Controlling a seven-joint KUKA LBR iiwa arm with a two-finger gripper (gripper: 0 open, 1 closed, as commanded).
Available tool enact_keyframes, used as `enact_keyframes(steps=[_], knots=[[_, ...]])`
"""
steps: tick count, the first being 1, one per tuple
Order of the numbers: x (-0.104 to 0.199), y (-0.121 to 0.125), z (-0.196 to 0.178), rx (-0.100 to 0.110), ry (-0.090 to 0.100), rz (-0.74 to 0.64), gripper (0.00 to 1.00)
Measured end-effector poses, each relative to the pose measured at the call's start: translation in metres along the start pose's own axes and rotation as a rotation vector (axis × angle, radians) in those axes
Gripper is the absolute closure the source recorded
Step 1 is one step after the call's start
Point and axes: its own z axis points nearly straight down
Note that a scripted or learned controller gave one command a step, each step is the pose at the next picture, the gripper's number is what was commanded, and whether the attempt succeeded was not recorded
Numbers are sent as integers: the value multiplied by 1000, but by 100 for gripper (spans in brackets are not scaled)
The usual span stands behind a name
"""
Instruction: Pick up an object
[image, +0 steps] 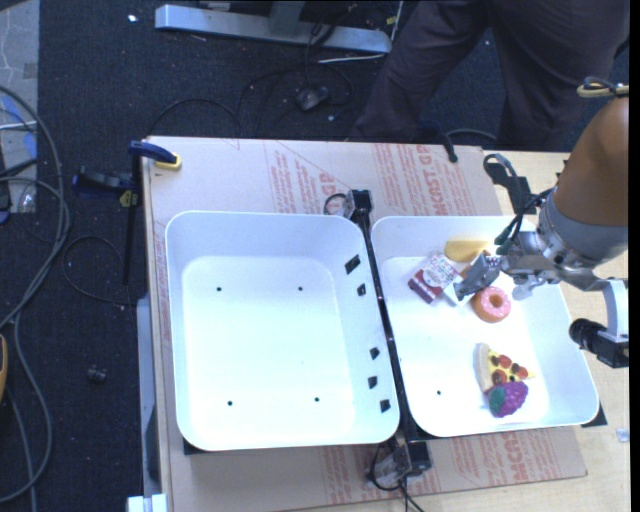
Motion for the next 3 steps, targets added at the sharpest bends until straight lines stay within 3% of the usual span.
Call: enact_keyframes(steps=[1, 2, 3], knots=[[-44, -5, 39, 3, 0, 3, 0], [-93, -37, 152, 8, 1, 5, 0], [-78, 9, 147, -2, 0, -3, 0]])
